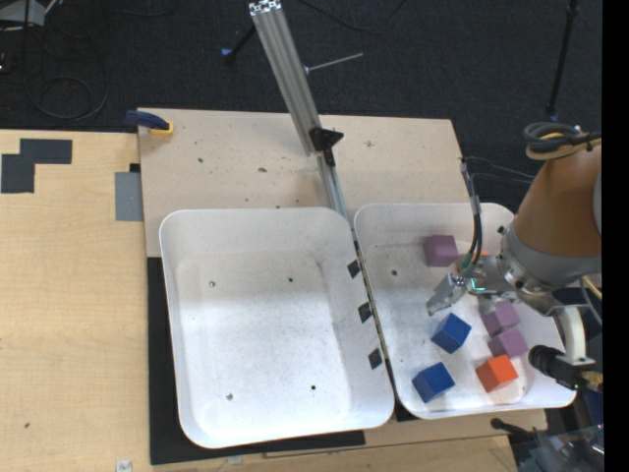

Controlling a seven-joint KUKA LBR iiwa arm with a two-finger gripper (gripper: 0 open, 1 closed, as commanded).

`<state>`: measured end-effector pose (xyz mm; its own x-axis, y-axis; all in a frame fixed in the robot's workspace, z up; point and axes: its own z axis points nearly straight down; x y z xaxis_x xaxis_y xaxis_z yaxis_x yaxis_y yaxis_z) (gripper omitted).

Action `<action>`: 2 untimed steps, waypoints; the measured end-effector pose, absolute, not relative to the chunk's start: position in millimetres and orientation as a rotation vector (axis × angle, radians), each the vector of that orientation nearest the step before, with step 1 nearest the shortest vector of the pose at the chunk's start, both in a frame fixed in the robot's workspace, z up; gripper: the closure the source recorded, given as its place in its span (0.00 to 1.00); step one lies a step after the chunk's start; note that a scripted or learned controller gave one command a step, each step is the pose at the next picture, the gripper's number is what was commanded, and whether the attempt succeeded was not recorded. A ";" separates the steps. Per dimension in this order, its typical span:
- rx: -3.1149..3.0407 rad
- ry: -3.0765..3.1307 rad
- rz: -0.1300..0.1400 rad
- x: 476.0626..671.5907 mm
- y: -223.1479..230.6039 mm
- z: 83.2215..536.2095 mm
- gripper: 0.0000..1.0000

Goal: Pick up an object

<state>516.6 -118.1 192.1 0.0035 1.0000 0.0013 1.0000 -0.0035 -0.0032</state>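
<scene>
You are looking down at a pale wooden bench [236, 160] on a dark floor, with two shallow white plastic bins side by side and a slanted silver metal rail [293, 82] rising behind them. The left white bin [187, 264] is well away from the gripper, across the wall between the bins. The right white bin [393, 254] is the one the grey and orange arm [560, 214] reaches into. The small metal two-finger gripper [447, 298] hangs low over the middle of that bin, and its two fingers look a little spread with nothing between them, so it holds no block right now. Just below the gripper, almost under its tips, sits a small blue cube [452, 332]; this looks like the easiest thing to pick. A second blue cube [432, 382] lies farther down toward the front edge. A purple cube [440, 250] sits just above the gripper, toward the back of the bin. To the arm's side of the gripper are two more purple blocks [503, 327] close together, and below them an orange cube [497, 372]. To do this step well, slide the gripper a bit toward the near blue cube so one finger is on each side of it. Line the fingers up with its flat faces, not its corners, because a corner grip will likely let it slip. Go straight down slowly, close gently, then lift. Keep clear of the purple blocks so you do not bump them.
</scene>
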 end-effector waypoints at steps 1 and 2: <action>-2.222 -2.210 0.007 520.9 -109.7 141.4 0.00; -2.222 -2.219 0.000 521.6 -110.7 114.7 0.00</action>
<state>521.6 -110.7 114.7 0.0015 1.0000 0.0006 1.0000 -0.0015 -0.0008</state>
